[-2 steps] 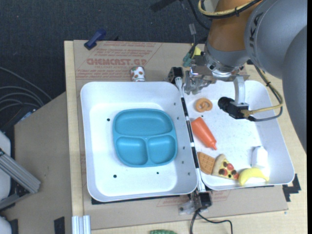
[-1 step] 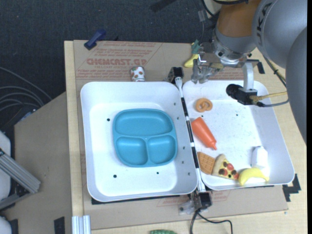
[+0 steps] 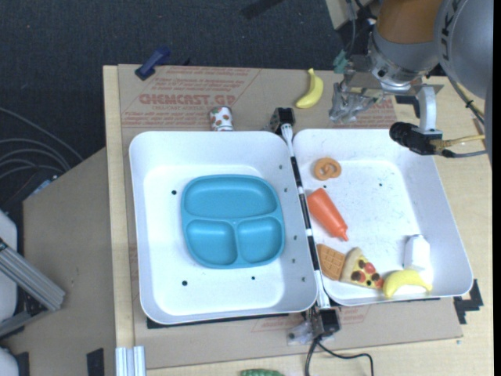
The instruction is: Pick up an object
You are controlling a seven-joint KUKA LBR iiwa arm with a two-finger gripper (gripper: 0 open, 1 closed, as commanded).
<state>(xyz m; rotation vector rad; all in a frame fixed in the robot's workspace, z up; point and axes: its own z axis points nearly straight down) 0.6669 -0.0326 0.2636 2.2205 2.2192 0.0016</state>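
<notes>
The claw (image 3: 354, 106), fingers' spacing unclear, hangs at upper right above the right bin's (image 3: 438, 202) far rim; the pretzel (image 3: 326, 168) lies below-left, with bare floor beside it

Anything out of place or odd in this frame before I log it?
Yes. A yellow banana and a small red-and-white item lie on the bench behind the bins, and a green thing sits at the front edge. The hand hovers past the right bin's back rim, over no object.
</notes>
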